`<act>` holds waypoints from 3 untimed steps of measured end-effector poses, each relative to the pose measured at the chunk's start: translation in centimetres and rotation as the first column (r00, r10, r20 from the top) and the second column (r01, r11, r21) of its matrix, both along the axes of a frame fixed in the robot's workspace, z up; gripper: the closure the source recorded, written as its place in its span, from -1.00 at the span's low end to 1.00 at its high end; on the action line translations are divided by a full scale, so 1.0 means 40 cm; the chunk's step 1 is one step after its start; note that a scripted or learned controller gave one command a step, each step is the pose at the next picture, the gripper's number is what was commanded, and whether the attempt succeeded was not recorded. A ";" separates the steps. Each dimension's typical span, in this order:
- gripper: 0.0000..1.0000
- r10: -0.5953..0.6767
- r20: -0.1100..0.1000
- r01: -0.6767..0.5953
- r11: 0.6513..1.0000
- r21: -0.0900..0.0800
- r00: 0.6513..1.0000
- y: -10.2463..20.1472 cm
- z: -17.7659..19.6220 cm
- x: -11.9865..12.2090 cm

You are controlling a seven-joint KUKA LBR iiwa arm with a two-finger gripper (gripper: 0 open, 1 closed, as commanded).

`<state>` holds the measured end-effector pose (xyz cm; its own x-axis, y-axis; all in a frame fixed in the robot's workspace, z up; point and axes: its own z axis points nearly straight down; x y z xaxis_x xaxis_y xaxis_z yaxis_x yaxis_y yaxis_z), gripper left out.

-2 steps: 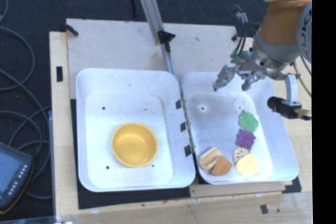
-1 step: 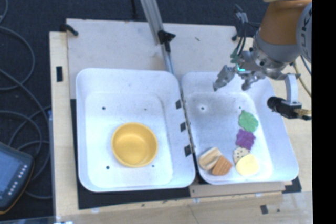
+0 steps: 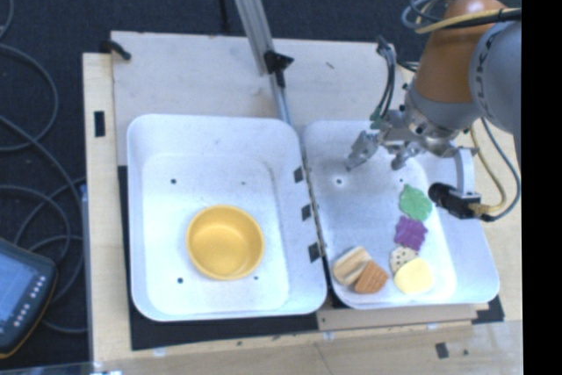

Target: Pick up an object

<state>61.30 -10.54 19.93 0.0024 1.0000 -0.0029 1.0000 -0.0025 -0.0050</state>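
White bins are sitting side by side on the tabletop [image 3: 202,75]. The left bin [image 3: 158,145] is holding a yellow bowl [image 3: 225,241]. The gripper [image 3: 379,155] is hovering over the upper part of the right bin [image 3: 351,198], its fingers spread apart and gripping nothing. Below it, along the bin's lower right, a green piece [image 3: 415,203], a purple piece [image 3: 409,232], a yellow piece [image 3: 414,276] and what are probably two bread-like pieces [image 3: 360,270] are lying.

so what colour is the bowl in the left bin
Yellow. The bowl shows plainly in the camera view, sitting alone in the left bin.
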 end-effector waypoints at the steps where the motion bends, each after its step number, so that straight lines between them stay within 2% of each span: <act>1: -1.00 -0.002 0.002 0.002 1.000 -0.001 1.000 -0.001 -0.106 0.000; 2: -1.00 -0.001 0.001 0.001 1.000 -0.001 1.000 -0.006 -0.238 -0.003; 3: 1.00 -0.007 0.008 0.007 1.000 0.003 1.000 -0.006 -0.202 0.002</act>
<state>61.40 -10.78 11.85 0.0096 1.0000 -0.0002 0.9999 -0.0096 0.0032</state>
